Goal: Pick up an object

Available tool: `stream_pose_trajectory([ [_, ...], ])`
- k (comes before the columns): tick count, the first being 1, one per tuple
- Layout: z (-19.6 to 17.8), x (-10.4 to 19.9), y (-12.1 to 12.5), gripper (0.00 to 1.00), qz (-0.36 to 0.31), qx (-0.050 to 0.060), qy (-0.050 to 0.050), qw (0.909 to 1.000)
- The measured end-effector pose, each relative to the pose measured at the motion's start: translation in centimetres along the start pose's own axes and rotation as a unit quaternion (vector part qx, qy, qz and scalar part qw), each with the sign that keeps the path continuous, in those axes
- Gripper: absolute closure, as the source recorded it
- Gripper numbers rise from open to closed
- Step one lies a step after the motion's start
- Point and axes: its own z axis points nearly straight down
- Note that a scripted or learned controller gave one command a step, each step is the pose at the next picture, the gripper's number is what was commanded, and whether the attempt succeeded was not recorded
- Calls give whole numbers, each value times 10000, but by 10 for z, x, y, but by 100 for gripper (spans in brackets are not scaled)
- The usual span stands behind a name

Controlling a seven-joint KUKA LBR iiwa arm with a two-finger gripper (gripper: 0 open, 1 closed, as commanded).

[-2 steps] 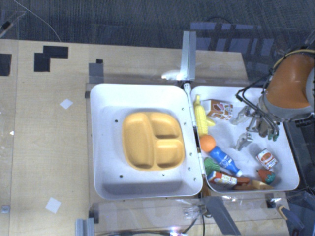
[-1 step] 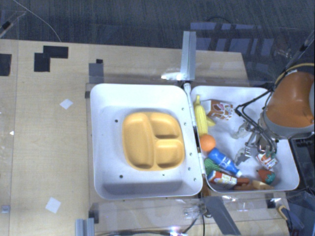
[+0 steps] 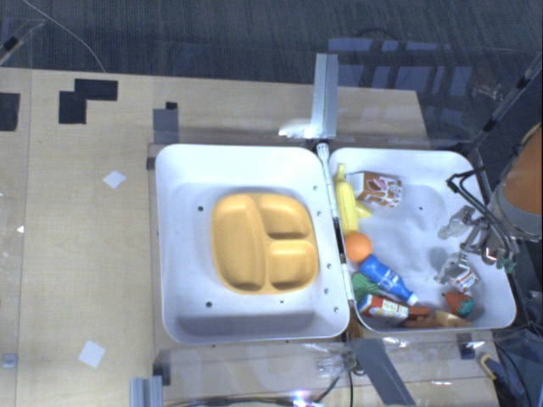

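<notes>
While my gripper (image 3: 462, 248) hangs spread and holding nothing, the small red object (image 3: 459, 302) lies just below its fingertips, nearest.

The arm (image 3: 524, 195) is cut off by the right edge. Below the gripper (image 3: 465, 248), small reddish items (image 3: 458, 302) are too small to name; its fingers blur together.

No words, brands or numbers can be read anywhere. The brown and white packet (image 3: 378, 190) and the blue bottle (image 3: 386, 279) carry printing, too small to make out.
</notes>
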Motion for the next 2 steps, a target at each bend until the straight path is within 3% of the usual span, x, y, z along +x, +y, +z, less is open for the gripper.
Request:
stream_pose_trajectory([
  [1,37,29,-8,0,1153,-11,-19,9933],
  [2,-13,-43,20,0,1456,-14,-9,9893],
])
